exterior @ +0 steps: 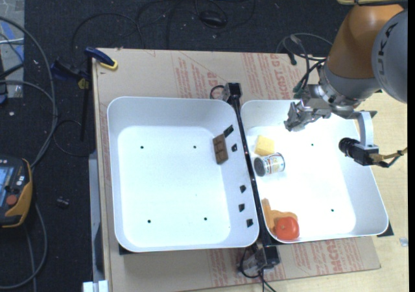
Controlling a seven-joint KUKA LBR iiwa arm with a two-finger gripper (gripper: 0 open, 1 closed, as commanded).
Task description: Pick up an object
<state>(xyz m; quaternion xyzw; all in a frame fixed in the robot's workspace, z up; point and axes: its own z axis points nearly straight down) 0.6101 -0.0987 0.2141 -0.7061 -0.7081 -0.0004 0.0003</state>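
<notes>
My gripper hangs over the back of the right bin, its fingers pointing down and left, with nothing seen between them. A yellow block lies just left of and below the fingertips. A small silver can lies on its side beside the block. A red tomato-like object and an orange piece sit in the bin's front left corner. A brown chocolate-like bar leans on the right wall of the left bin.
A black divider with clips runs between the two bins. A black fitting with a cable hangs from the arm over the right bin's right side. Cables and a blue-yellow clamp lie beyond the bench's back left.
</notes>
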